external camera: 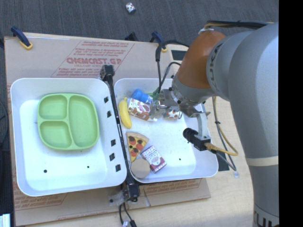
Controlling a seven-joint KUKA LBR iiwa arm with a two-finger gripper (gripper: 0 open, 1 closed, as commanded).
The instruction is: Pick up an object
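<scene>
The right bin [189, 167] holds several small items. A yellow banana [124, 113] lies by its left wall, with a blue object [139, 95] and a red-and-white packet [139, 110] beside it. Nearer the front lie a pizza slice [136, 143], a small pink carton [154, 159] and a tan round piece [139, 169]. My gripper [163, 104] is low over the back of this bin, just right of the packet and next to a small red-and-white item [173, 113]. The wrist hides most of the gripper.
The left bin [28, 174] holds a green divided plate [68, 121]. A black divider with clips [113, 126] runs between the bins. The big grey arm with its orange band [201, 60] covers the right bin's back right corner, and cables [222, 145] hang there.
</scene>
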